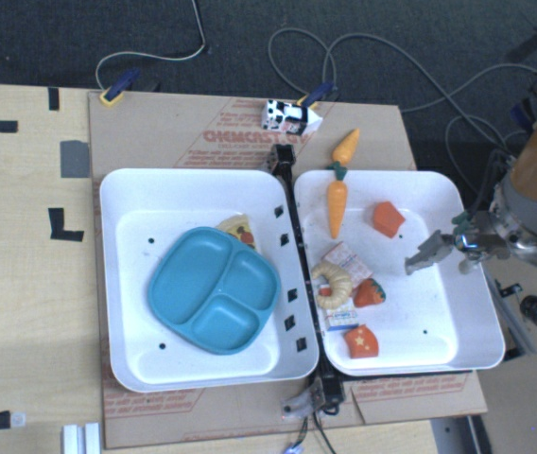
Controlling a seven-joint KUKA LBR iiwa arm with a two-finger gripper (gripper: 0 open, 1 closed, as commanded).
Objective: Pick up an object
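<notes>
Orange was the colour of most things that could be picked, and all of them were seen in the right bin (472,343). The gripper (431,253) was seen over that bin's right side, with the grey arm (524,216) reaching in from the right edge. One dark finger was pointed left and a little down, toward the middle of the bin. The view was too blurred there, so it could not be told if the claw was spread or pressed together. Nothing was seen between its fingers.

The orange block (388,218) was the thing found nearest the claw. It lay up and to the left of the fingertip, near but apart from it. The strawberry (369,293) lay down and to the left, a bit farther off. The carrot (337,204) was laid farther left, with its long side running up and down the picture and its green top at the far end. A ring-shaped toy (333,285) and a red piece (361,342) were placed beside the wall between the bins.

A short move left and away would probably be needed to bring the claw over the block, and then a move down.

The left bin (122,282) was seen to hold a blue plate (214,289), well apart from the claw.
</notes>
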